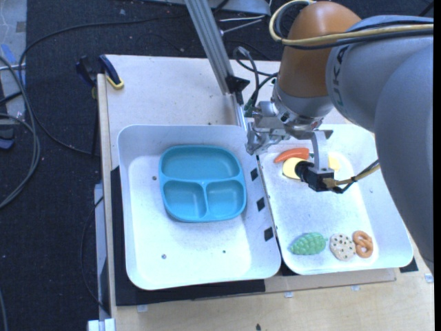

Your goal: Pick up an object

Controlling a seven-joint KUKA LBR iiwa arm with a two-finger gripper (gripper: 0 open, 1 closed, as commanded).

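My gripper (256, 143) hangs over the far left corner of the right bin (386, 219), close to the wall between the two bins. Just to its right lie an orange piece (291, 155) and a yellow piece (298, 169), both partly covered by the wrist. Nothing is visibly held. Along the near edge of the right bin sit a green bumpy piece (307, 243), a speckled cookie (340, 246) and a pretzel (362, 243). A blue divided plate (203, 183) rests in the left bin (141, 254).
A slanted metal strut (210, 40) runs down from the back to the bins' far edge near the gripper. A black and yellow tool (109, 74) lies on the bench's far left corner. Cables trail on the dark floor to the left.
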